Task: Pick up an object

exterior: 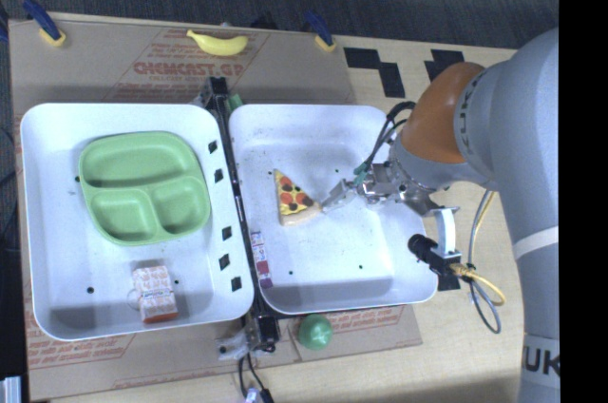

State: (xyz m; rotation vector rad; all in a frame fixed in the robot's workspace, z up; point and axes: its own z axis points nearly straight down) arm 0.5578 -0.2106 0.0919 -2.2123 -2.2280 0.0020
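Pizza slice [294, 198], a toy wedge with a tan crust edge and red and dark spots on yellow, lies flat at the centre of the frame, on the floor of the right bin [285, 282]. Reaching in low from the right, the gripper [339, 193] has its tip just beside the slice's right edge, probably lining up a grab; how wide it stands I cannot tell.
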